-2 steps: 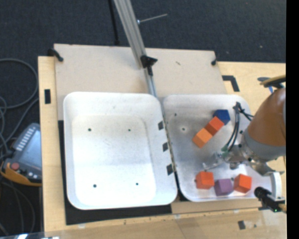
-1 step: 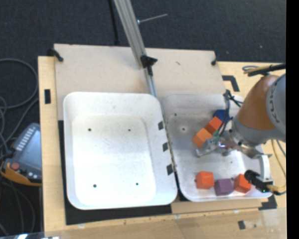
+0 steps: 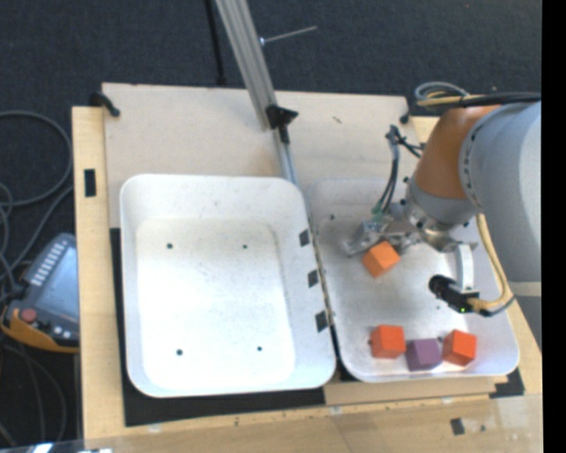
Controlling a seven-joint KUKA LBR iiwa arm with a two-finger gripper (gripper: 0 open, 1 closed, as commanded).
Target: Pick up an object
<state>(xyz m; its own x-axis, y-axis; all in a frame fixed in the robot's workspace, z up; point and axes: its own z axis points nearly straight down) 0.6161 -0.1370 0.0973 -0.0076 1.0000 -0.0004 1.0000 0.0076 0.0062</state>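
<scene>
The grey KUKA arm [image 3: 495, 173], its orange band [image 3: 443, 163] showing above the wrist, reaches in from the right over the right-hand white bin [image 3: 344, 215] on a pale wooden bench [image 3: 189, 125]. Its gripper [image 3: 377, 243] hangs above the upper middle of that bin, and an orange block [image 3: 381, 259] sits tilted right at the fingertips, apparently caught between them, though the slanted view does not make plain whether the block is clear of the bin floor. The fingers look closed to about the block's width. Three more pieces lie in a row along the near edge of the same bin: an orange cube [image 3: 388, 341], a purple cube [image 3: 423, 354] touching or just beside it, and another orange cube [image 3: 459, 346] against the purple one's right side. The left-hand white bin [image 3: 141, 206] lies alongside, the two bins meeting at a seam with small black clips [image 3: 314, 278]. A slanted aluminium rail [image 3: 250, 50] rises from the back of the bench between the bins. Beyond the bench's left edge, on dark carpet, cables [image 3: 19, 159] trail to a handheld pendant [image 3: 45, 291].
</scene>
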